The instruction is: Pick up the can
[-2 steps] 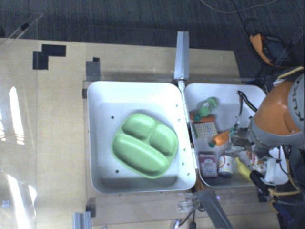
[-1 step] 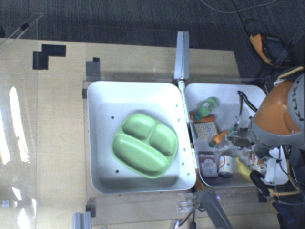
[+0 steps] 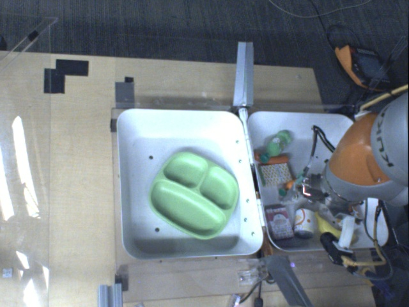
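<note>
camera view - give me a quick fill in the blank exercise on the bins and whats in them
1. The green divided plate lies in the ____ bin.
2. The plate has ____ compartments.
3. The can sits in the ____ bin, near its front edge.
4. The band above the arm's wrist is ____.

Missing words: left; three; right; orange
</note>
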`<state>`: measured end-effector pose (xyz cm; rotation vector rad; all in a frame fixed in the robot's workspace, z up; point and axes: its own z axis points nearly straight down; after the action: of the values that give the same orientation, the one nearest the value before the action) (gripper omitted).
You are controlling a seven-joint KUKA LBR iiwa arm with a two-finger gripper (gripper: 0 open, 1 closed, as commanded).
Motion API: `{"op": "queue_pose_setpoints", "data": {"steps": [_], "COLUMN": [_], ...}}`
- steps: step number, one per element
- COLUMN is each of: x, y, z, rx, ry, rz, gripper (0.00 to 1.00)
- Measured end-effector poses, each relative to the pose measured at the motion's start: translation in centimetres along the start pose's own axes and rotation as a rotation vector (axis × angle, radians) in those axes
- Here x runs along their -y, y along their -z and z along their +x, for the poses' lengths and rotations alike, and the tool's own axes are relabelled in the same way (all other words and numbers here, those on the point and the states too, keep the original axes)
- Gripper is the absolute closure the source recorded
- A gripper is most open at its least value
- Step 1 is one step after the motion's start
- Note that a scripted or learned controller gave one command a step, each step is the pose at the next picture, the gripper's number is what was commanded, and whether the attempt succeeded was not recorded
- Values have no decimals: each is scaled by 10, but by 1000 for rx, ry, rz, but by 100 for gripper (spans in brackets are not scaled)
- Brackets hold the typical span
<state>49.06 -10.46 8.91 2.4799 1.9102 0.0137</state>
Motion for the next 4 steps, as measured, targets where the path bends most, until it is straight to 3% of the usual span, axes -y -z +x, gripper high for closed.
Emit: {"op": "queue_pose_setpoints", "data": {"steps": [1, 2, 3, 4], "x": [-2, 21, -5, -20], "y": [12, 96, 45, 32], "z": [2, 74, 19, -69], "rx": [-4, 0, 2, 2], "ry": [1, -283, -319, -373], "rz": [-6, 11, 15, 12], "gripper": [100, 100, 100, 100]}}
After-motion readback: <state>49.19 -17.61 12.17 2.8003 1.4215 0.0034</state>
